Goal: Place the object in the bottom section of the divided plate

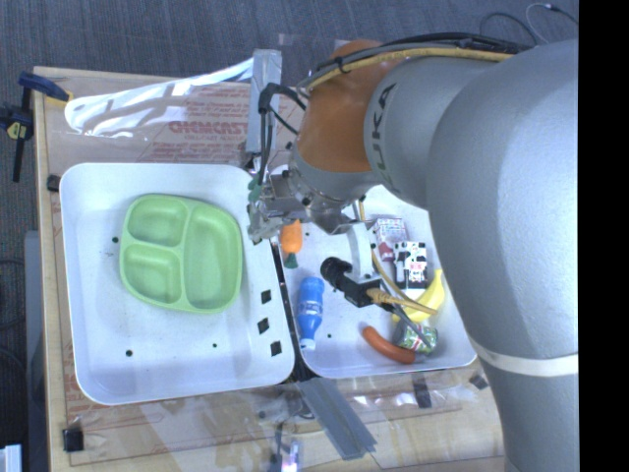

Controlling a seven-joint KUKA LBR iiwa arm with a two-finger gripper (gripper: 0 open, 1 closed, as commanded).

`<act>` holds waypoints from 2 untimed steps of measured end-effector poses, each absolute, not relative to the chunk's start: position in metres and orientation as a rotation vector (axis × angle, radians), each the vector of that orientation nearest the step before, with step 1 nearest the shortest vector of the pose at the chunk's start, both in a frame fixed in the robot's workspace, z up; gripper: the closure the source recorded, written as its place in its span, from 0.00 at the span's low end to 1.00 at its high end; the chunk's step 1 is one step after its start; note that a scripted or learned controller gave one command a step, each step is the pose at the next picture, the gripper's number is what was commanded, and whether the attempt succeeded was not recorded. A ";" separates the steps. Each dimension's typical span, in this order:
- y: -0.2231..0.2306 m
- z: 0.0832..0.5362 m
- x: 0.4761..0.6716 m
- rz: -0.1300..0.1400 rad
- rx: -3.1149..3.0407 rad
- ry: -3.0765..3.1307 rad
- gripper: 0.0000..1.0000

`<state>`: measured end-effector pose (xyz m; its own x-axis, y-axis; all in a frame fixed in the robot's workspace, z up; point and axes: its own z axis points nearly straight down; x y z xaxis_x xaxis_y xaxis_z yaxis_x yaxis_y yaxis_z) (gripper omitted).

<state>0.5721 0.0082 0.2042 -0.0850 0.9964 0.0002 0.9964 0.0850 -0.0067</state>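
Tool [278,226] at the right bin's [339,362] left edge, just above an orange object [291,238]; can't tell its state. Green divided plate [182,252] sits in the left bin [88,362].

Glossy green plastic divided plate [182,254]

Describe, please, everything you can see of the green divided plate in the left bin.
The green divided plate is pale lime green, looks like smooth moulded plastic, and has rounded corners and a raised rim. Low ridges split it into three sections: two smaller ones on the view's left, one above the other, and one long one on the right. It lies flat, right side up, on the floor of the left bin, toward its upper middle. All three sections look bare, and only the bin touches it.
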 end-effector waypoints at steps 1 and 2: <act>0.005 0.192 0.534 0.003 -1.134 -2.926 1.00; 0.082 0.287 0.565 0.001 -1.045 -2.964 1.00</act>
<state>0.5649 0.0816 0.2873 -0.7790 0.6270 -0.0008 0.6270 0.7790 -0.0003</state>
